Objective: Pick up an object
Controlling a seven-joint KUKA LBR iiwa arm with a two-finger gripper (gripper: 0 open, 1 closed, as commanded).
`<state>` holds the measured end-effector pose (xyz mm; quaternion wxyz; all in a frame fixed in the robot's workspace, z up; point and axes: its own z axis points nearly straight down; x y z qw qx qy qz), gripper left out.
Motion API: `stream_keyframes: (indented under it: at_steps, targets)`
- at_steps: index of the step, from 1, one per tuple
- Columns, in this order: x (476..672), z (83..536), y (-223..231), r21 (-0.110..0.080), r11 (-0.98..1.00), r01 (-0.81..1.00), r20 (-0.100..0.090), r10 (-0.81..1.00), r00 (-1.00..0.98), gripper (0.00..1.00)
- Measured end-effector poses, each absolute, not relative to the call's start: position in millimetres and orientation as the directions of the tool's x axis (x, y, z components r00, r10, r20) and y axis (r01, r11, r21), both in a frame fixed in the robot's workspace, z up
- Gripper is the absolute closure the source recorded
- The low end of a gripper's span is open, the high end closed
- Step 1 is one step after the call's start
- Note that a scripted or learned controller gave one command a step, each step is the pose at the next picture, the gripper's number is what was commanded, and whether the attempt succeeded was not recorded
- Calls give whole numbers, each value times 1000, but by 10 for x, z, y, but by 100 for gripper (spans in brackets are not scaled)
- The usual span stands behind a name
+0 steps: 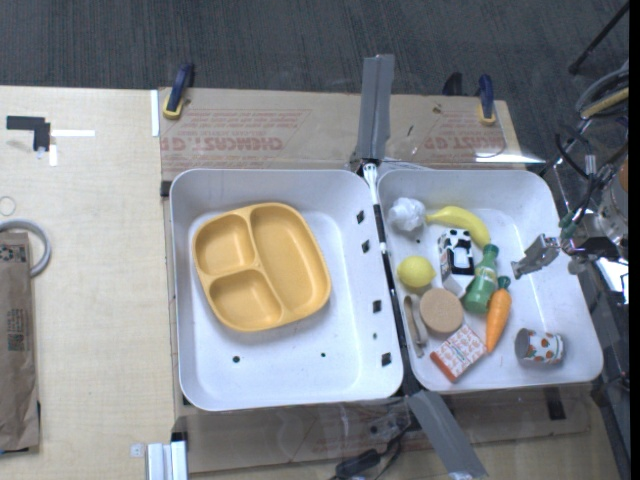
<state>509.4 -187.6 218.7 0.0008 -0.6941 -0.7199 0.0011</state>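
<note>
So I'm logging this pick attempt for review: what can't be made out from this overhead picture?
- Tool: small and blurred at the right bin's edge; open or shut cannot be told.
- Arm: cut off by the right frame edge.
- Black-and-white item: partly behind the green bottle; identity unclear.
- Small can: label too small to read.
</note>
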Motion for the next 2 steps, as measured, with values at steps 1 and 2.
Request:
stream_keyframes:
  at_steps: [1, 2]
  targets:
    - [4915, 1050, -1620, -2, 86, 996, 0, 996, -86, 0]
    - [4921, 1157, -1642, 1, 80, 997, -2, 997, -80, 100]
